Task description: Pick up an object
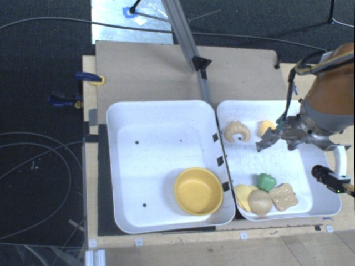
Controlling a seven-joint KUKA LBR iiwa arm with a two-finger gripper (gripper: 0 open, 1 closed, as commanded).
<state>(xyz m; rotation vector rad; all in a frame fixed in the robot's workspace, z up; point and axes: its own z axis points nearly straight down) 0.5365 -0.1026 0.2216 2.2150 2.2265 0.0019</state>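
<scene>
Several toy foods lie in our right bin (321, 173); the croissant (237, 131) looks light, stiff, best pinched across its middle. Our gripper (268, 142) hovers nearby, finger state unclear.

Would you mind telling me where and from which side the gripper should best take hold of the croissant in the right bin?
Probably from above, across the thick middle of the croissant. It lies flat, apart from the other items, its curved tips pointing down the view; the gripper hovers just right of it in the right bin.
</scene>
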